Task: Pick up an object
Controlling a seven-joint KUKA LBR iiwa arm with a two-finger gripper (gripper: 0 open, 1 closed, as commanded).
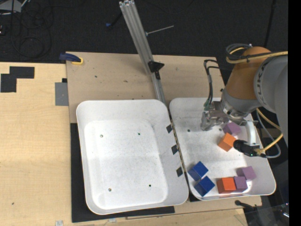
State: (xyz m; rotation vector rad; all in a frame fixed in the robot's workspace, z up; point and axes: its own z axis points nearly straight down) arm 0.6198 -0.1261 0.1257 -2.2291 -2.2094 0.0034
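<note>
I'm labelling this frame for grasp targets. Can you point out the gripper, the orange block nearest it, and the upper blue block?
gripper (210, 122): camera view, at its metal fingertips over the right bin.
orange block (227, 141): camera view, middle of its top face.
upper blue block (199, 169): camera view, middle of its top face.

Even overhead light; white bins (127, 108) bright, slightly grainy; dark background; soft shadows; mild blur.

One fixed camera is mounted above the worktop (117, 74), angled downward at medium range, framing both bins; the arm (263, 79) enters from the right.
</note>
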